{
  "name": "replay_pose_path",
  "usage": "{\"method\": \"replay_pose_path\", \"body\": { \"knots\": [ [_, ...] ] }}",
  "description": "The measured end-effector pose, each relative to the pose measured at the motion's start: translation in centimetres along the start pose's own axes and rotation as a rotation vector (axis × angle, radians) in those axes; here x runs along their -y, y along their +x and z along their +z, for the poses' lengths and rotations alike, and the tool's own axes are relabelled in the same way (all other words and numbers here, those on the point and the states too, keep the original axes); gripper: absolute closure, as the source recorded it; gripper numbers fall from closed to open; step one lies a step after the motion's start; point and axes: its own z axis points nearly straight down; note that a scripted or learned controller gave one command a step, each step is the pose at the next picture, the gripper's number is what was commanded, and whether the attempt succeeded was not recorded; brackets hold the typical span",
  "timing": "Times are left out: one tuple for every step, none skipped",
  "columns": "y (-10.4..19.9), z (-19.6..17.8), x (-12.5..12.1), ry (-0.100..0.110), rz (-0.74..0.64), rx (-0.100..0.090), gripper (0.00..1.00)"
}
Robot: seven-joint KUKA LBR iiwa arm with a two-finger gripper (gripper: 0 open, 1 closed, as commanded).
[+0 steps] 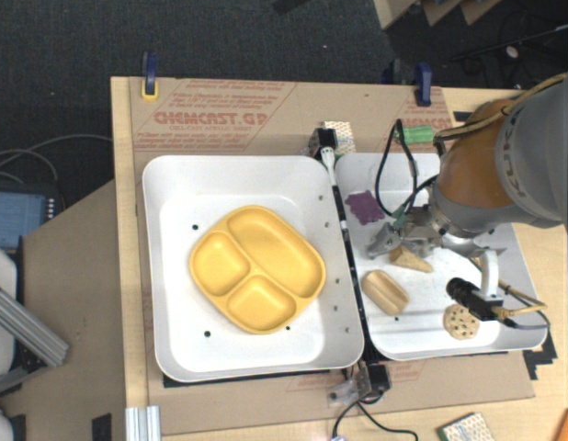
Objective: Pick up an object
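Tan wedge [413, 261] lying in right bin [518, 257], just below gripper [401, 237]. Cannot tell whether claw spread or pressed together. Centre over wedge, drop straight, close gently, stay clear of bread roll [385, 292] and purple piece [363, 207].

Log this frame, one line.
arm over right bin | gripper low near tan wedge | bread roll, cookie loose | yellow tray in left bin
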Motion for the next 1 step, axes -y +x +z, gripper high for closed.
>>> {"method": "replay_pose_path", "body": {
  "knots": [
    [0.55,-0.06,-2.75,-0.009,-0.004,0.003,0.00]
  ]
}}
